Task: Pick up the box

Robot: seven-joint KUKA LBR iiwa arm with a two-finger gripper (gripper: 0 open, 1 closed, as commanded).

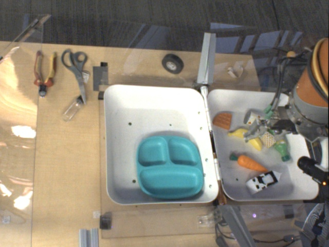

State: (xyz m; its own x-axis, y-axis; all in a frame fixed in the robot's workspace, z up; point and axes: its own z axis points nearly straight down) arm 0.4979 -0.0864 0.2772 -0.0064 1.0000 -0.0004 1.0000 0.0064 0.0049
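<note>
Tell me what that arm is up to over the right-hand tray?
Two-finger gripper low in right white bin, among small toys. Black-and-white box lies apart, near front wall. Orange carrot between them.

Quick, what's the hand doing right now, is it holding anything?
Hand: low in the right bin among the toys; grip state cannot be told.

High fixed camera, slanting down, bins (154, 99)

Wooden bench with two white bins and loose tools

The bench (61, 189) carries the left bin (115, 138) and right bin (221, 184) side by side; pliers (43, 72), scissors (77, 68) and a tape roll (172, 63) lie along its far edge.
</note>
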